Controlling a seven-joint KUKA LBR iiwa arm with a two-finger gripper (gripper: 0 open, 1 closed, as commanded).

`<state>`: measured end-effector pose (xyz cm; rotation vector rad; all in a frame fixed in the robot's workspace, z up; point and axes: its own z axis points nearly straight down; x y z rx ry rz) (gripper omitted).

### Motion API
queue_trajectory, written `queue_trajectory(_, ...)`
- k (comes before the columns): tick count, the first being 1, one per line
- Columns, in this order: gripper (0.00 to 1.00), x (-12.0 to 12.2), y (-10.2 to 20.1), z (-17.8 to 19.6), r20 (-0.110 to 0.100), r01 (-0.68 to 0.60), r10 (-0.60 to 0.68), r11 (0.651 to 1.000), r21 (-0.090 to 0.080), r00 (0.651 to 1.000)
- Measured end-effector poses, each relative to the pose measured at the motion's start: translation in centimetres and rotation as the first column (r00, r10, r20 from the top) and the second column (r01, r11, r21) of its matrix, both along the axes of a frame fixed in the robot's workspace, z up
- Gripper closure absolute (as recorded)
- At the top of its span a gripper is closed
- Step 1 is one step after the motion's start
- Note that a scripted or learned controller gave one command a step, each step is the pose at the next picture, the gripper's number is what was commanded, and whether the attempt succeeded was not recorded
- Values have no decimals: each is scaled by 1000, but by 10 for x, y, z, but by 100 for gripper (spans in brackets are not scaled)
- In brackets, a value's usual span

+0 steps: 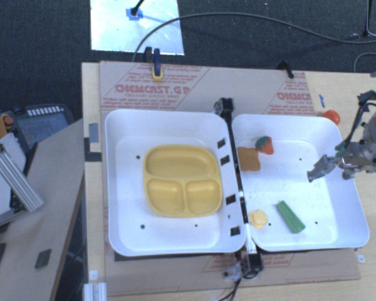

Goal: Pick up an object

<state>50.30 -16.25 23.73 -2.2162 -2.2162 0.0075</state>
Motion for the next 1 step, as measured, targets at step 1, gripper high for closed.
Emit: queue_trajectory(1,0,2,0,5,10,-3,3,1000,-2,1000)
